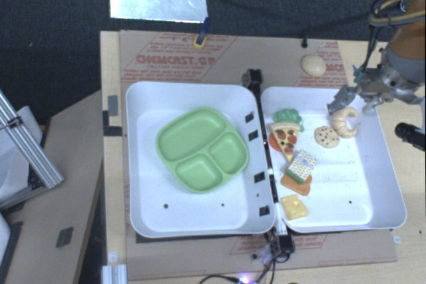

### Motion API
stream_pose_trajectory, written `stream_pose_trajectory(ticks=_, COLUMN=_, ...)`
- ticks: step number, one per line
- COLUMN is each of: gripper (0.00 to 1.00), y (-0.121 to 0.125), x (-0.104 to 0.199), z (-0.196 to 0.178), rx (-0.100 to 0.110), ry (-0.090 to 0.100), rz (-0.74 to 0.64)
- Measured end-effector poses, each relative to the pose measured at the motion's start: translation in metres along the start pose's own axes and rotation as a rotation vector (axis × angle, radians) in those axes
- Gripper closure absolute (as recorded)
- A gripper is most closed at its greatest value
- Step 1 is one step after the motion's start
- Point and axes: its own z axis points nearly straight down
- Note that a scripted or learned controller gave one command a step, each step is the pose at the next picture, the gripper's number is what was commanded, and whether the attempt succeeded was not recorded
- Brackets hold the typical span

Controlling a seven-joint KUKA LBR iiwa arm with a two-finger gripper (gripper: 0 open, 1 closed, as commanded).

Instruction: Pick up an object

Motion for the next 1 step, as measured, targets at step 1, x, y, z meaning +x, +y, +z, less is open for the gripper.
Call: stream_pose_trajectory(ticks=1, gripper=0.0, y=0.0025, x=0.0004, z=-0.0081, rx=-0.013, ry=-0.003, rz=-0.003)
